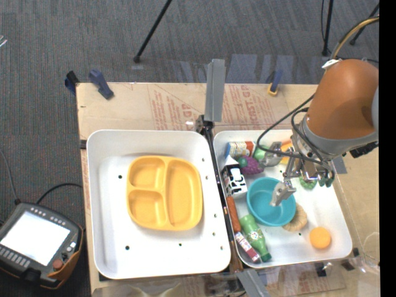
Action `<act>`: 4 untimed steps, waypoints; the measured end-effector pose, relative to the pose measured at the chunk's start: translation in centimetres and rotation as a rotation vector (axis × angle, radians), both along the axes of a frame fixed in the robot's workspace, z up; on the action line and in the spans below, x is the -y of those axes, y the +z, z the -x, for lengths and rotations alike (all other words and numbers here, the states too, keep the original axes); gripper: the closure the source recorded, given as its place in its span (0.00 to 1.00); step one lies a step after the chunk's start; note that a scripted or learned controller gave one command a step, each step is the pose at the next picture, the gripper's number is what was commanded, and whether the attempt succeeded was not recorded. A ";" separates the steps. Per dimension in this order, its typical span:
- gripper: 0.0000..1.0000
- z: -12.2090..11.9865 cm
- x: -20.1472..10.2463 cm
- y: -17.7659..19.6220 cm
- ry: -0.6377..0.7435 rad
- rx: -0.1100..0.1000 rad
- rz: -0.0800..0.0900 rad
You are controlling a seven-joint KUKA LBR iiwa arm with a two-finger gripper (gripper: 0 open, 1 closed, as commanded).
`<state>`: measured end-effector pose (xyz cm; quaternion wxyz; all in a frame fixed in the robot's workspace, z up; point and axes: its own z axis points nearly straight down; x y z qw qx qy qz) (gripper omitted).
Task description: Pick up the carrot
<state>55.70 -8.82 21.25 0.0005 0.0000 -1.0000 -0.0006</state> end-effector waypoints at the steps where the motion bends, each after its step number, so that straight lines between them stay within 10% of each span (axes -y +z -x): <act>1: 0.00 2.2 4.9 -4.9 -0.002 -0.004 0.000; 2: 0.00 6.4 9.1 -12.7 0.051 -0.002 -0.002; 3: 0.00 7.8 7.1 -12.6 0.057 -0.001 -0.002; 4: 1.00 7.5 7.0 -11.4 0.062 0.007 0.001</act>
